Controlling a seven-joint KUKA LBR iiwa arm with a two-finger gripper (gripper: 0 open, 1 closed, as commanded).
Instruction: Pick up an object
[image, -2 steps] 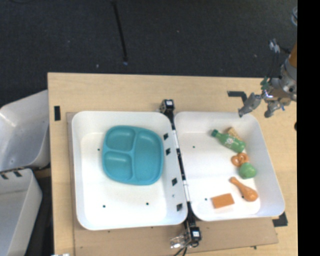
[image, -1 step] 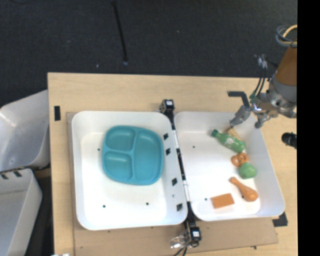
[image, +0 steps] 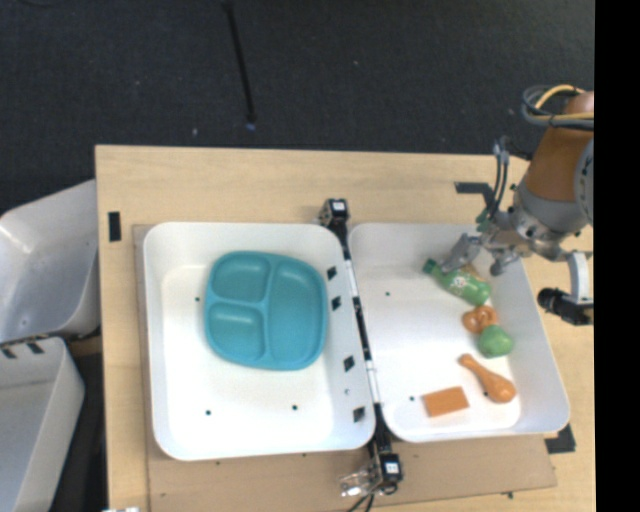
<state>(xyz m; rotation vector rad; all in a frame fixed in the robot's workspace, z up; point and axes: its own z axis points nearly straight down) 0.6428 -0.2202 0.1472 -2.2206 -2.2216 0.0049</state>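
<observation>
Spanning dark floor, wooden bench (image: 250, 185)

So the right bin (image: 400, 330) has four loose things along its right side: a green bottle (image: 460, 282) lying on its side near the far right corner, then an orange-and-green toy vegetable (image: 488, 333) just below it by the right edge. Closer to the near right corner there's an orange drumstick-shaped piece (image: 487, 379) lying at a slant, and a flat orange block (image: 445, 402) just beside it toward the near edge.
</observation>
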